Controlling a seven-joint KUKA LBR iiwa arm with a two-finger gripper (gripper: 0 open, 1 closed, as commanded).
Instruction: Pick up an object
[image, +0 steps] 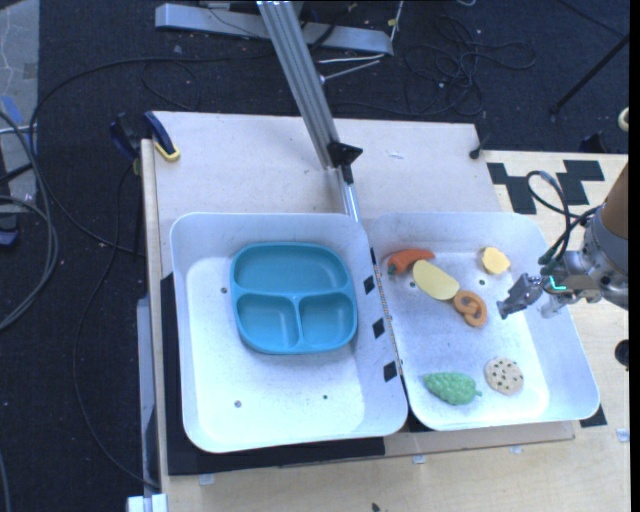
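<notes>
The right bin (560, 340) holds several toy foods: an orange carrot-like piece (405, 260), a yellow slice (437, 280), a brown pretzel (471, 308), a small yellow chunk (494, 261), a chocolate-chip cookie (504, 376) and a green leafy piece (450, 387). My gripper (518, 297) hangs over the right part of this bin, just right of the pretzel, its dark fingers pointing left. Nothing shows between the fingers.
The left bin (200, 400) carries a blue divided plate (295, 298). A slanted metal pole (305, 85) rises from the back of the bench between the bins. Cables lie on the dark floor around the bench.
</notes>
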